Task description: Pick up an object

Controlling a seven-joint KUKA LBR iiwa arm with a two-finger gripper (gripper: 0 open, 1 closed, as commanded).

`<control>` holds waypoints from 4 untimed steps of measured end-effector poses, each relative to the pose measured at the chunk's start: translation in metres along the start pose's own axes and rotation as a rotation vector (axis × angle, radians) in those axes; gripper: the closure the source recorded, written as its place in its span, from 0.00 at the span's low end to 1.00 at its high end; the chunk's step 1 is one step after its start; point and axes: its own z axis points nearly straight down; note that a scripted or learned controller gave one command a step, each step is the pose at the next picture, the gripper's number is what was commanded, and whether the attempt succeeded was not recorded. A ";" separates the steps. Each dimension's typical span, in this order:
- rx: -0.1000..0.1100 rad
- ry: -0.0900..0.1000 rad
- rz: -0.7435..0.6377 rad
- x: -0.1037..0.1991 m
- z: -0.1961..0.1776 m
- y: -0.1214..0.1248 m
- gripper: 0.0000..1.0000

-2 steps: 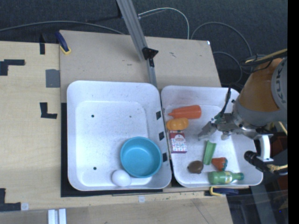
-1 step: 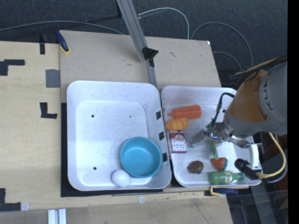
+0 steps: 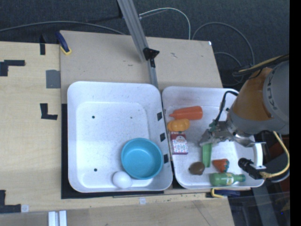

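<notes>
Two white bins sat side by side on the bench. Camera view, looking down at a slant: the left bin held a blue bowl near its front right corner, with a white ball touching the bowl's front left edge.

Right bin carried the clutter. An orange carrot-like piece lay at the back, a smaller orange-yellow item just in front of it, then a red-and-white packet along the bin's left wall. Toward the front: a green stick, upright in the picture; a brown lump beside its lower end; a small red piece to the right; and a green bottle lying on its side along the front wall.

Arm came in from the right, orange band over the bin's right side. Gripper sat low over the middle of the right bin, directly above the top end of the green stick, near or touching it. Could not tell how the claw stood; the wrist body hid it and the detail was too small. Nothing was seen held.

Judgement: step in hand looked like the descent or the grasp itself, with the green stick the likeliest target since it lay straight under the tool. No lift was evident. Next move would call for a firm close across the stick's narrow width, then a straight rise clear of the brown lump and red piece. Risk: a thin stick caught at one end may swing or slip out.
</notes>
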 end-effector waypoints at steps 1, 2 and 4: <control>-0.008 -0.003 0.002 -0.001 -0.060 -0.005 1.00; -0.008 -0.003 0.002 -0.005 -0.111 -0.014 1.00; -0.007 -0.003 0.001 0.004 -0.192 -0.014 1.00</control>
